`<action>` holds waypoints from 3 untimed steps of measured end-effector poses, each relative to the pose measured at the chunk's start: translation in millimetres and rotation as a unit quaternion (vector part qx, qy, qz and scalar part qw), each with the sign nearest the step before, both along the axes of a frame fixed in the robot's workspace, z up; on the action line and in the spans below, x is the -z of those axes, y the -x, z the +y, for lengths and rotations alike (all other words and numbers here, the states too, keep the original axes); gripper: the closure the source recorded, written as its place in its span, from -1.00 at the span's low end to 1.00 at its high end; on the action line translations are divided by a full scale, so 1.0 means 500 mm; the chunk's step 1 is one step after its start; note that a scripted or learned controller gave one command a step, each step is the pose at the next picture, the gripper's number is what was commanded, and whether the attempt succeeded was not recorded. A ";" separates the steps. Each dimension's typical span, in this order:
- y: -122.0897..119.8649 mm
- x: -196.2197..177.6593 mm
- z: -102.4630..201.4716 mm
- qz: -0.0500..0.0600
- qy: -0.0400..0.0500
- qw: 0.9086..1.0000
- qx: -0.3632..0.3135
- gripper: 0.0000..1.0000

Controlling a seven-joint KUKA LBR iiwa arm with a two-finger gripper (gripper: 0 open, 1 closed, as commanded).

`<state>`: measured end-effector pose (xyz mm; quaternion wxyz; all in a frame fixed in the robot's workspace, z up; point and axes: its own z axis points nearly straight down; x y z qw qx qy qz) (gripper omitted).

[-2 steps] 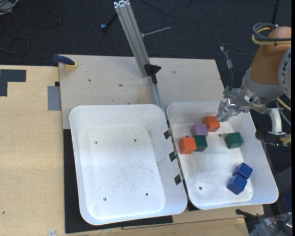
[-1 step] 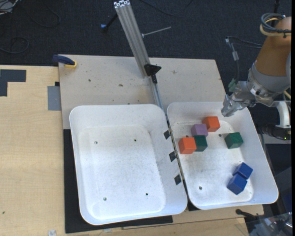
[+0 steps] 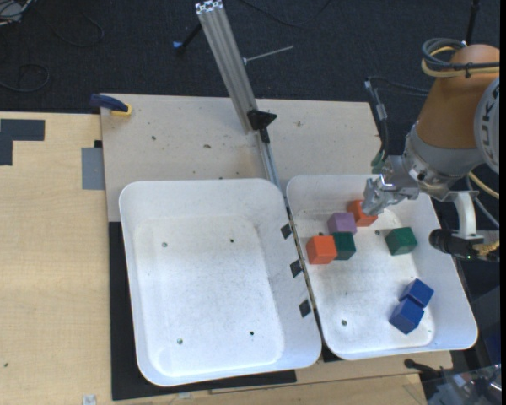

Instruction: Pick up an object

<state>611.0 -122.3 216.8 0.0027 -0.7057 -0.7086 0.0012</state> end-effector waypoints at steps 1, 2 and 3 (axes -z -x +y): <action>0.040 -0.024 0.104 -0.001 0.000 1.000 0.000 1.00; 0.091 -0.008 0.191 0.000 0.000 1.000 0.000 1.00; 0.144 -0.022 0.296 0.000 0.000 1.000 0.000 1.00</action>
